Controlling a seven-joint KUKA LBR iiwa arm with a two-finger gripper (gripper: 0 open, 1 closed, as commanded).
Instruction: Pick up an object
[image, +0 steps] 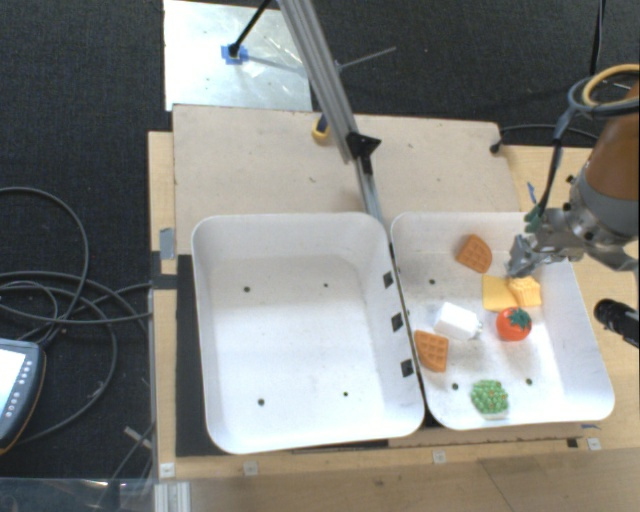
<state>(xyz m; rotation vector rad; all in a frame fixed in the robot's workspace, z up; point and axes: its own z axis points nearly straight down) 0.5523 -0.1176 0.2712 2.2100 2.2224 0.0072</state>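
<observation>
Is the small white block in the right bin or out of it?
In. The white block lies on the floor of the right bin, inside its rim, between two orange waffle pieces.

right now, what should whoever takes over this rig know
Hand: low over the right bin, by the yellow block; whether it is open or shut cannot be told.
Things, all in the right bin: yellow block, tomato, white block, two orange waffle pieces, green piece.
Done: nothing visibly lifted.
Left: grasp one object and raise it.
</observation>
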